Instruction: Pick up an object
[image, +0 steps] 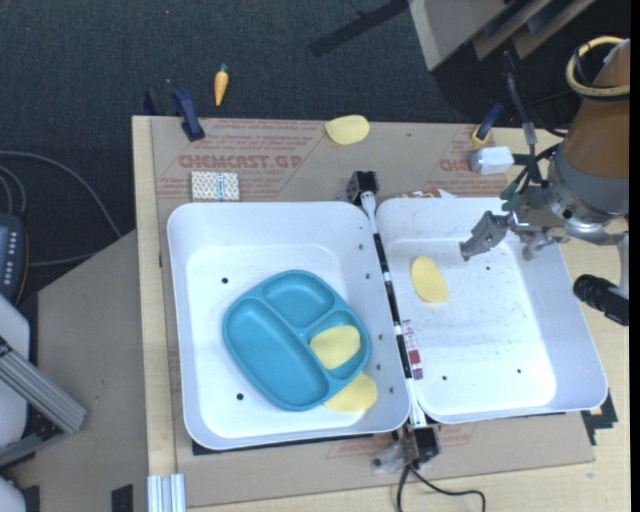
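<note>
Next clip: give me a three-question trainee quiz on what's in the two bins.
1. True or false: the blue plate lies in the right bin.
2. Which bin does the gripper hover over? A) left B) right
3. Fill in: one yellow piece rests in a compartment of the ____.

Key: 1 false, it lies in the left bin. 2 B, up and to the right of a lone yellow piece. 3 plate; another yellow piece lies against its rim.

Two smooth, faintly glossy white plastic bins (200, 300) sit on a matt brown cardboard-covered bench (260, 150), the blue divided plate (275, 340) looks like smooth plastic, and the floor is dark, rough carpet (80, 60).
</note>
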